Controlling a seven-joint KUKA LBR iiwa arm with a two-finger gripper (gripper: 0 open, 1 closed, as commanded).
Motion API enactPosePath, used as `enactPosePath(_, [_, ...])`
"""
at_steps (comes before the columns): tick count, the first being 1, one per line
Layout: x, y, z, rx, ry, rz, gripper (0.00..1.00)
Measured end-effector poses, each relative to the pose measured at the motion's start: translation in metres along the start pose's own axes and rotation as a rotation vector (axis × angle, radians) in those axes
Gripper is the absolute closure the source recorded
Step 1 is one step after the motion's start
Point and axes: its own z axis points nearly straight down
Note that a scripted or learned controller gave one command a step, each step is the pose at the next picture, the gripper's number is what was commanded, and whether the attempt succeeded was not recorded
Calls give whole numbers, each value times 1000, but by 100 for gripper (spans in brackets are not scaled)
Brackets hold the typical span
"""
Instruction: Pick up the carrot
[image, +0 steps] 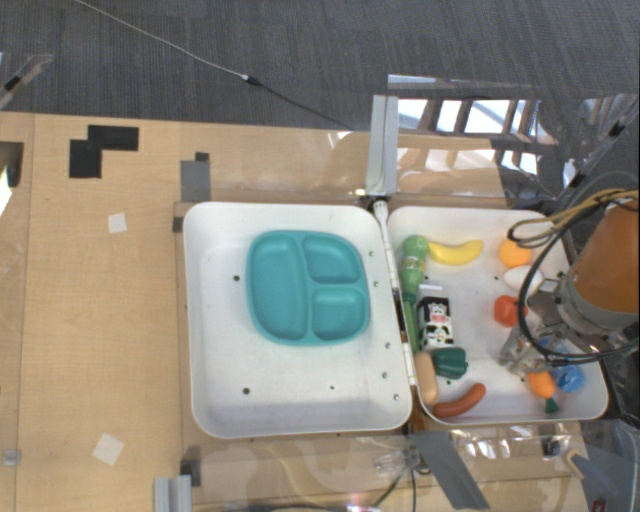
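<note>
So the carrot (543, 386) is a small orange toy with a green tip, in the right bin (590, 410). Gripper (528, 358) sits just above it; can't tell its state.

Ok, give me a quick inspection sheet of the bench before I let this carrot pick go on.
Surface: wooden bench bearing two white bins, left bin and right bin.
Job's things: carrot, orange with a green end, in the right bin's near right corner.
Clutter: teal divided plate in the left bin; in the right bin a banana, a green bottle, a black-and-white carton, a sausage, a small blue piece and a red piece.
Grippers: gripper low over the right bin, just above the carrot; jaw state unclear.
Cables: black loop at the wrist; thin line across the floor.
Surroundings: dark carpet, metal frame.
</note>
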Motion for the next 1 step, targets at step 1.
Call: enactPosePath(1, [13, 4, -37, -3, 2, -91, 100])
